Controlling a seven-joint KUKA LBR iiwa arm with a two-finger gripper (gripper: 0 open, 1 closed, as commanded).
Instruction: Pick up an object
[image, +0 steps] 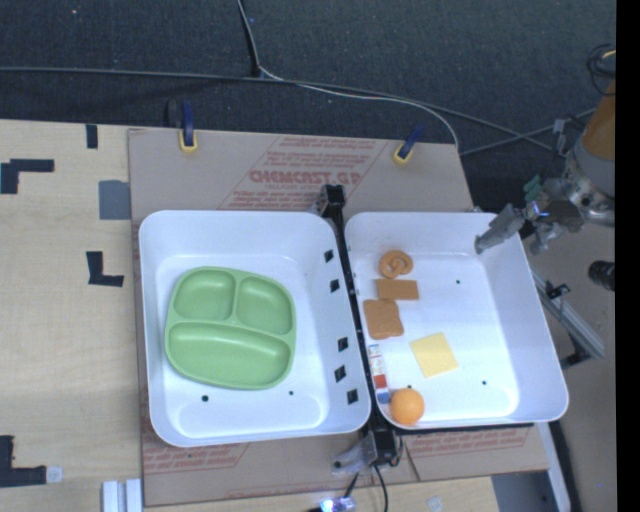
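An orange (407, 406) sits in the right bin's (500, 330) near corner, with a yellow slice (434, 354), two biscuits and a swirl (all apart) behind. The gripper (497, 235) hangs over the far-right rim, carrying nothing.

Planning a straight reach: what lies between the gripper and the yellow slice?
Camera view: only bare white floor of the right bin lies between the gripper and the yellow slice.

Grey metal gripper (497, 236) with blue-tinted fittings at the wrist, under an orange band (603, 125)
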